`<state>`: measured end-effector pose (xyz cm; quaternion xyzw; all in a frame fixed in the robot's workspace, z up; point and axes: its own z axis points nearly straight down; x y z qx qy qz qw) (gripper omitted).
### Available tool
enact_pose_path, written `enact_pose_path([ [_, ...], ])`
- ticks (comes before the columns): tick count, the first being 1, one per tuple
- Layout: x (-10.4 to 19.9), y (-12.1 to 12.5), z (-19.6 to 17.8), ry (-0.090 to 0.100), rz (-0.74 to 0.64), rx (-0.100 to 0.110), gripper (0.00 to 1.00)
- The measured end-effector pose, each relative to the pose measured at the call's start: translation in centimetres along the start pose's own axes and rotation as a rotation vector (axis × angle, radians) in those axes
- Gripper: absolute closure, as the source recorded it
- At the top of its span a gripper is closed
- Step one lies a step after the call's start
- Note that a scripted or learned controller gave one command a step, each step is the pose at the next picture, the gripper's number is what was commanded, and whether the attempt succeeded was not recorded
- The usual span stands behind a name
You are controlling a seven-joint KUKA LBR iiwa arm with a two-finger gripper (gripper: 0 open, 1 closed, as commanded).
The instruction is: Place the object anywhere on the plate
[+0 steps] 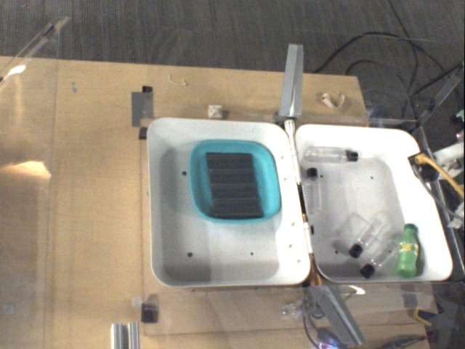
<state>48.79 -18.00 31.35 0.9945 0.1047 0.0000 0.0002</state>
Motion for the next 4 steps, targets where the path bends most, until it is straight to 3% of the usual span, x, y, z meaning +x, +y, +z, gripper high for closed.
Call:
enact_pose_path([
  [1, 0.4, -1.6, 4.6, 0.0, 0.003, 0.001, 0.0],
  [4, 0.7, -3.3, 6.2, 0.002, 0.001, 0.001, 0.0],
])
